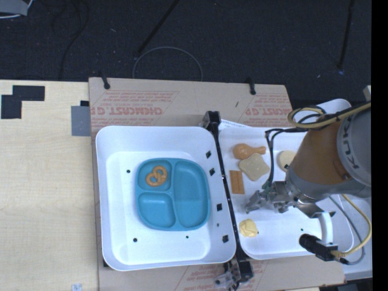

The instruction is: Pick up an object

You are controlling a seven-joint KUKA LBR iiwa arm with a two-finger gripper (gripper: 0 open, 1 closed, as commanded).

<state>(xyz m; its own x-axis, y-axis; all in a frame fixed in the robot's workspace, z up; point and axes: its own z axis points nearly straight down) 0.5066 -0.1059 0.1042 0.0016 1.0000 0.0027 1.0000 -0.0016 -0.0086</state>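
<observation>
**Gripper low over the right bin, among the toy food**

The things to pick from lie in the right bin. A pale yellow lumpy piece sits near the bin's front left corner. Farther back lie a thin brown rectangular wafer, close to the divider, a beige slice of bread just beside it, and an orange drumstick-shaped piece touching the bread's far edge. A round cream-coloured piece shows at the arm's edge, partly covered.

The gripper is down in this bin, between the bread and the yellow lump, touching neither as far as can be seen. Its metal tip is small and blurred, so whether it is spread or closed, and whether it has hold of anything, cannot be told.

The arm, with its orange band, reaches in from the right; part of a dark "KU" marking shows on its grey casing.

In the left bin rests a blue divided tray, with a small orange pretzel in its far-left compartment.

Both bins stand on a cardboard sheet printed in red, reading upside down; the wording looks like "CHEMCAST GP".
</observation>
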